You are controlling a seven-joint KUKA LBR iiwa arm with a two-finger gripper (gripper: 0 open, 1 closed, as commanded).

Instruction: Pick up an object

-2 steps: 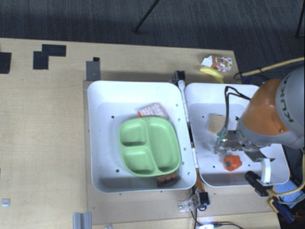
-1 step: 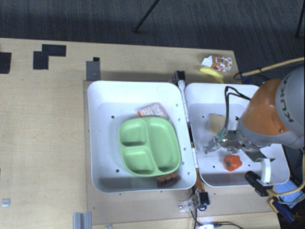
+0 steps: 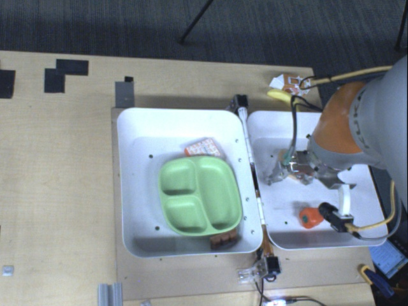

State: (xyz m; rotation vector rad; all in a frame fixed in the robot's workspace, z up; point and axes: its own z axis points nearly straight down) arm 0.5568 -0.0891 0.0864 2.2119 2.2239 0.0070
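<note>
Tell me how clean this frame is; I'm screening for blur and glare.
Camera view: evenly lit, soft shadows along the left bin walls; green tray fairly sharp; gripper region soft, its details hard to resolve; no harsh glare.

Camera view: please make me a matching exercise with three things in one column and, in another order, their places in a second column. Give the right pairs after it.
Things:
1. green divided plate
2. orange object
3. gripper

Places:
A. right bin, near its front wall
B. left bin, middle
C. right bin, over its left part

Pairs: 1-B, 2-A, 3-C
</note>
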